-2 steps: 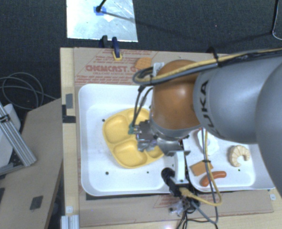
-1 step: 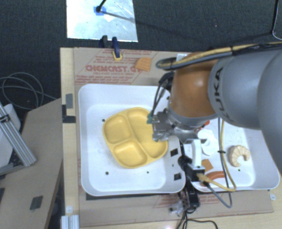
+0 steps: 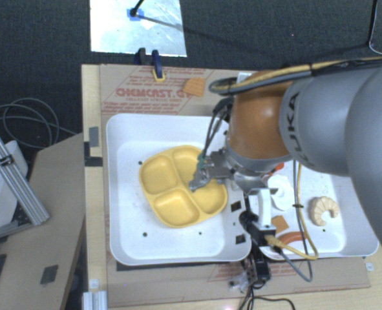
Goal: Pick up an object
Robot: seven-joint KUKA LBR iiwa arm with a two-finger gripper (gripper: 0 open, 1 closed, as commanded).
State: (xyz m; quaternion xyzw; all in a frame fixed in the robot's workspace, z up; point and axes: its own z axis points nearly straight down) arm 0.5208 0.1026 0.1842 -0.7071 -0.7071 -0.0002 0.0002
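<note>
A yellow plate point(image 3: 175, 187) with several compartments lies in the left white bin point(image 3: 123, 173). My gripper point(image 3: 200, 177) hangs over the plate's right part, close to its surface, under the orange wrist band point(image 3: 258, 124). Whether it touches the plate is unclear. The right bin point(image 3: 352, 237) holds a pale croissant point(image 3: 323, 210), a white round piece point(image 3: 282, 196), a small orange-brown piece point(image 3: 280, 223) and an orange sausage-like piece point(image 3: 291, 238). The arm covers much of the right bin.
Both bins rest on a cardboard sheet point(image 3: 152, 90) held by a blue and yellow clamp point(image 3: 156, 62) at the back. A shiny metal sheet point(image 3: 137, 17) lies beyond it. Cables point(image 3: 26, 124) and an aluminium rail point(image 3: 13, 179) sit left.
</note>
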